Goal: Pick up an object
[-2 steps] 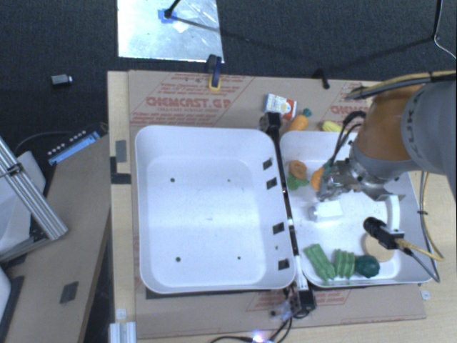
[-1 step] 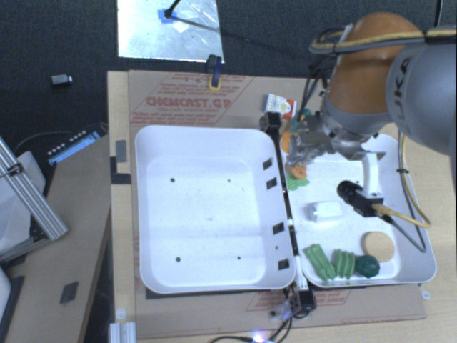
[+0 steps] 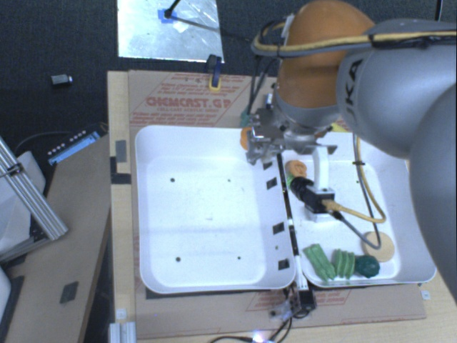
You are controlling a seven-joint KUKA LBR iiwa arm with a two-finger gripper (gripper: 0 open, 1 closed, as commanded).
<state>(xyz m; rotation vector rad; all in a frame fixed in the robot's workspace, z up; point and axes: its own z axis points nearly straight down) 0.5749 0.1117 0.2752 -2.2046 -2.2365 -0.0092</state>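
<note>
Cardboard (image 3: 187,101) under bins (image 3: 207,213) reads "CHEMCAST".

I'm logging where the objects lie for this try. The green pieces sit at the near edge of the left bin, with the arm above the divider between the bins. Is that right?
Not quite. The camera view shows the green pieces at the near edge of the right bin, not the left bin. The rest stands: the arm is above the divider between the bins.
</note>
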